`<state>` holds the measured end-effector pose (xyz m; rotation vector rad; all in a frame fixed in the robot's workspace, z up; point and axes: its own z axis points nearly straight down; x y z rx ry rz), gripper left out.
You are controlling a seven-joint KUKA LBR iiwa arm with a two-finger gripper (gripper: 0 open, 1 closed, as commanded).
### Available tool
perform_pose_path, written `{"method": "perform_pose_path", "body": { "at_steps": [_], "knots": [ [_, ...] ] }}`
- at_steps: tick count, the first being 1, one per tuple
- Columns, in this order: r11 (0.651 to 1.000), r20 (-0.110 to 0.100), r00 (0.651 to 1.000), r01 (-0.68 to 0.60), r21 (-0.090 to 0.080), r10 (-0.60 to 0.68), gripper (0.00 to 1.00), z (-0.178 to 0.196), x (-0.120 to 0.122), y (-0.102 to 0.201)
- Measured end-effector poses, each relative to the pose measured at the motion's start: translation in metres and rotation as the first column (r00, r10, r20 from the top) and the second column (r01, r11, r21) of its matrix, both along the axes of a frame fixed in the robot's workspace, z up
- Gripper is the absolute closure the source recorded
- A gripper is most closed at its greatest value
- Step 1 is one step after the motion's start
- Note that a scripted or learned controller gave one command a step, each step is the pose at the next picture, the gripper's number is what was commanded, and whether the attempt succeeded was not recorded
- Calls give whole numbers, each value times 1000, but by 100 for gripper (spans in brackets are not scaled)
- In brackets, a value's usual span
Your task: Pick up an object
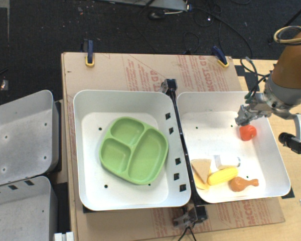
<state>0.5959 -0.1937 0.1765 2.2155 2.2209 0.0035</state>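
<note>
The jaws [243, 118] hover just above and beside the small red ball [248, 132] in the right bin [271, 185]; whether they are open or closed cannot be told at this angle. The ball looks smooth, round and glossy, so it could roll or squirt away on contact. The 3 others are a yellow banana [222, 175], a tan wedge [201, 170] and an orange drumstick [242, 184]. The left bin [90, 109] holds a matte green 3-section plate [134, 149].
</note>
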Motion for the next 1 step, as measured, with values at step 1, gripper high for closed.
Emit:
{"method": "perform_pose_path", "body": {
  "at_steps": [1],
  "knots": [
    [1000, 1, 1000, 0, 0, 0, 100, 39, 1, 0]
  ]
}}
